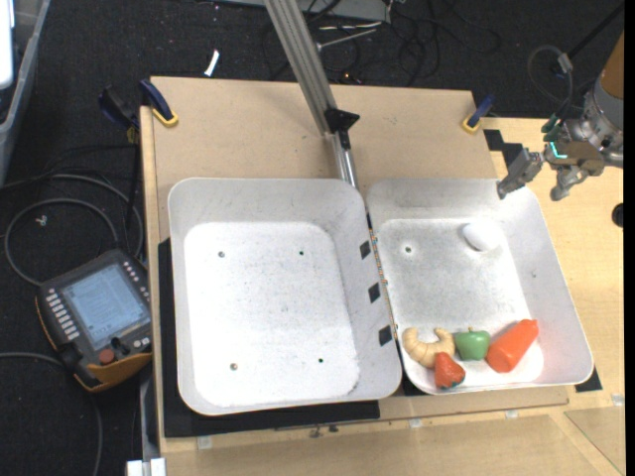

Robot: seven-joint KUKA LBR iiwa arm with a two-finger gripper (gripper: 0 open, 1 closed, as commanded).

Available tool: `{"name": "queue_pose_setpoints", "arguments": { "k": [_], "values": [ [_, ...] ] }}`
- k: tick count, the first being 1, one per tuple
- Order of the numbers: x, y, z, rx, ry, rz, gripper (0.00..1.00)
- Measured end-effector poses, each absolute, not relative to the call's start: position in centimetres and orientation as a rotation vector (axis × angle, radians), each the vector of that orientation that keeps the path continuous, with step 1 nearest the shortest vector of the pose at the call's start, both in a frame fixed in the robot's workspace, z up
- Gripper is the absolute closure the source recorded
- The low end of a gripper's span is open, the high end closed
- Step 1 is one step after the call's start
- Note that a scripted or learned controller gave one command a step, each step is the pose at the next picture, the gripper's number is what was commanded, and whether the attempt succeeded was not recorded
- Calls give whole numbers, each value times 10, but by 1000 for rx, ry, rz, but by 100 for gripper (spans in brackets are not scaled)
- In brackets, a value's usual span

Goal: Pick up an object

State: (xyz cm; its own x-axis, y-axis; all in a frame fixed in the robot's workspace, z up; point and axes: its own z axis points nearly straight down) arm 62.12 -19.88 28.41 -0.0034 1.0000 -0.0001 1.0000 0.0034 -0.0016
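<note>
In the camera view, two shallow white bins are seen side by side on a tan bench (pixel 258 127). The left bin (pixel 189 226) is bordered on its right by the right bin (pixel 556 296), the two meeting along a seam marked by small black tabs. The gripper (pixel 544 178) is seen at the upper right, above the far right corner of the right bin, its two dark fingers spread well apart with nothing between them. In the right bin, a small white rounded object (pixel 480 236) is found near the far wall, well apart from the rest. Along the near wall a cluster of toy foods is gathered: a beige curved piece (pixel 425 343), a green pepper (pixel 473 343) just beside it, a small red strawberry-like piece (pixel 447 369) at the near edge, and an orange carrot (pixel 512 346) lying tilted on the right. A grey metal pole (pixel 303 53) is seen slanting down to the bench between the bins. A teach pendant (pixel 96 315) is seen on the dark floor to the left.
</note>
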Motion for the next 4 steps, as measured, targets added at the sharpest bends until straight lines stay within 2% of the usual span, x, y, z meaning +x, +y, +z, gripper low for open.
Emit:
{"name": "queue_pose_setpoints", "arguments": {
  "k": [1, 2, 3, 4],
  "values": [
    [612, -194, 225, -2218, -2217, 6, 0],
    [616, -192, 162, -2218, -2218, 5, 0],
    [609, -185, 102, -2217, -2217, 5, 0],
    [611, -186, 116, -2223, -2223, -1, 100]
  ]
}}
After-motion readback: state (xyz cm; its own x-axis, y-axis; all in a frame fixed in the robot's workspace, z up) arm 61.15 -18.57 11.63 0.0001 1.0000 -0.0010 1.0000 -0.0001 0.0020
